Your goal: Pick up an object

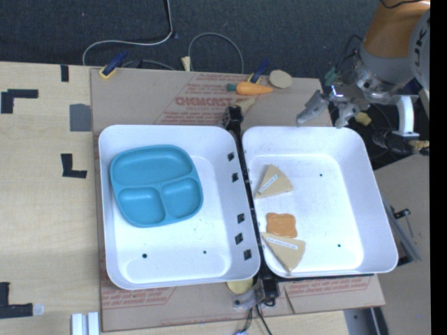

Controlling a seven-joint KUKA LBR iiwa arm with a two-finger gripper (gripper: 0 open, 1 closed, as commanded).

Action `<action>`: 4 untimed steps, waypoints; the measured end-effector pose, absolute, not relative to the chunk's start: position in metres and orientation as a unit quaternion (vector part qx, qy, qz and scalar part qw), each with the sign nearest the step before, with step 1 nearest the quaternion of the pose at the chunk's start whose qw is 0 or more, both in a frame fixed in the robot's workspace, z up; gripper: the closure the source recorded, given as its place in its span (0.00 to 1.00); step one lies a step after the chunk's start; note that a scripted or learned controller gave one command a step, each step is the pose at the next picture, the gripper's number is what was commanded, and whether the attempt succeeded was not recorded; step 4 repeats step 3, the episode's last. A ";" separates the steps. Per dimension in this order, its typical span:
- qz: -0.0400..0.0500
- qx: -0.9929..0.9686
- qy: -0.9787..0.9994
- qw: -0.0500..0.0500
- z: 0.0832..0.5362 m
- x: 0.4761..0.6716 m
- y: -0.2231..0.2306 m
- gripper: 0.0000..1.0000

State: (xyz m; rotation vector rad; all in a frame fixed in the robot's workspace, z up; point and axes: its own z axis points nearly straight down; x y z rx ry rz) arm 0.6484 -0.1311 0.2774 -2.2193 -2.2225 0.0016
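The gripper (pixel 327 113) hangs above the far edge of the right bin (pixel 349 187), its two fingers spread apart with nothing between them. Well apart from it, along that bin's left side, lie three pieces: a tan wedge (pixel 273 182) nearest the gripper, an orange square piece (pixel 281 225) below it, and a second tan wedge (pixel 286 250) touching the orange one. The left bin (pixel 209 250) holds a blue divided plate (pixel 156 185).

Tabletop (pixel 42 208): I see pale wood with black marks
On it: cardboard sheet (pixel 202 100) carrying left bin (pixel 112 142) and right bin (pixel 374 208), side by side, touching
Far edge: I see cables (pixel 167 19)
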 end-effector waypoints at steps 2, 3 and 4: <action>0.002 -0.708 -0.706 0.001 0.082 0.485 -0.100 0.00; 0.000 -0.707 -0.707 0.000 0.098 0.488 -0.100 1.00; 0.000 -0.707 -0.707 0.000 0.098 0.488 -0.100 1.00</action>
